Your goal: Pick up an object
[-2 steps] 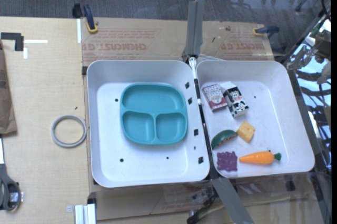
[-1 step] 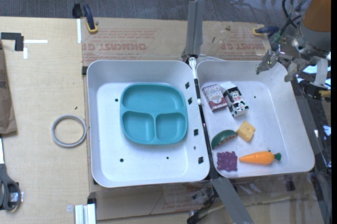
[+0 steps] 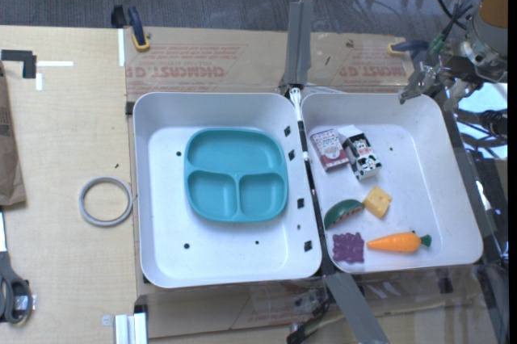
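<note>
Tool: we see the tool (image 3: 422, 81) at the upper right, over the far right corner of the right bin, apart from everything inside it; we cannot tell from this angle how it is set, and nothing shows in its grip.
Arm: we see the arm (image 3: 489, 19) coming in from the right edge, with dark cables looping around it.
Right bin: we count six small things in the right bin (image 3: 404, 124), all in its left and near parts.
Card: a small pink card (image 3: 328, 148) lies flat near the left wall.
Cow: a black and white toy cow (image 3: 363, 156) lies just beside the card, on its right.
Cheese: a yellow cheese wedge (image 3: 377, 202) sits near the middle, below the cow.
Watermelon: a green and red watermelon slice (image 3: 343, 211) lies just left of the cheese.
Grapes: a purple bunch of grapes (image 3: 348, 247) rests near the front wall.
Carrot: an orange carrot (image 3: 397, 242) lies on its side right of the grapes, its green top pointing right.
Left bin: the left bin (image 3: 161, 229) holds a teal plate (image 3: 237, 174) with three compartments, near its middle.
Tabletop: on the wooden tabletop (image 3: 65, 132) left of the bins we see a pale ring (image 3: 106, 200).
</note>
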{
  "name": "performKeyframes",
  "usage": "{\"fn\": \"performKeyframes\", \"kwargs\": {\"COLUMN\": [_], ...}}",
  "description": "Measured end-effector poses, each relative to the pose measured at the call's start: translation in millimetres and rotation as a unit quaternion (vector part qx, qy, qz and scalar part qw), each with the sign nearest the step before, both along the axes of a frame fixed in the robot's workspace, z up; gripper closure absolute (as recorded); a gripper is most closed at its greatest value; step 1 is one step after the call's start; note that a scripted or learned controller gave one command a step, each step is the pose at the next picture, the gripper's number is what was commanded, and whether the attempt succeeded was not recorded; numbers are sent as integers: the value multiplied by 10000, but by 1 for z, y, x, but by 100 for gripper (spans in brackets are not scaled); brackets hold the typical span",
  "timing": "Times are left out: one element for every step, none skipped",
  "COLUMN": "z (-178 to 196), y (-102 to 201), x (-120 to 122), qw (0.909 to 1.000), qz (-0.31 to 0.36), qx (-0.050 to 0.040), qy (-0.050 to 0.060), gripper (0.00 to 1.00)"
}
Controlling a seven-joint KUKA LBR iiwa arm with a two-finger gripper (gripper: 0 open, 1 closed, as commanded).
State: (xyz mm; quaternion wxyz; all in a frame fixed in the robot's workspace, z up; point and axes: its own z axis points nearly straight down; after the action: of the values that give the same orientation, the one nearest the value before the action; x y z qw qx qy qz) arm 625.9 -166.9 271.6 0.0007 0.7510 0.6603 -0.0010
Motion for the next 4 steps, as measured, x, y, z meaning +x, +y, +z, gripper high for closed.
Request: {"fn": "performKeyframes", "kwargs": {"z": [-170, -80, -139, -172], "y": [38, 85, 49, 56], "x": [16, 13, -5, -25], "qw": [9848, 9991, 9977, 9947], "qz": [-1740, -422, -670, -1028], "qx": [9, 4, 6, 3], "qy": [13, 2, 16, -31], "gripper": [0, 0, 0, 0]}}
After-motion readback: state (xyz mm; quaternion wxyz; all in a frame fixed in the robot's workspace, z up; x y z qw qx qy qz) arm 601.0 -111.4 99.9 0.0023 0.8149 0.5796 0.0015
